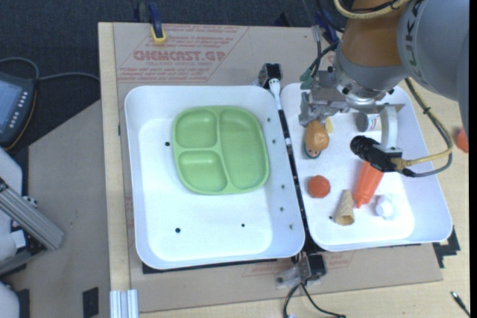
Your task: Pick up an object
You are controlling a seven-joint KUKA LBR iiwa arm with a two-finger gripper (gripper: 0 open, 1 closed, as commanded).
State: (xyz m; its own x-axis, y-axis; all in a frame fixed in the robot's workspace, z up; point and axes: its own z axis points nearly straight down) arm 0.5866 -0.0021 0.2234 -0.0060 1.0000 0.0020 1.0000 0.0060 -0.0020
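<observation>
In the right bin (428,227) my gripper (319,114) hangs low at the far left corner, right above a tan and yellow pear-like object (316,139) that lies against the bin's left wall. The wrist hides the object's top end, and I cannot make out any contact. Nearer the front lie a small red ball-like fruit (319,186), an orange carrot (366,185), a tan cone (344,208) and a small white piece (384,208).
The left bin (149,227) holds a green divided plate (221,150) in its far half. A black divider (291,160) runs between the two bins. The arm's grey and orange body covers the right bin's far right corner.
</observation>
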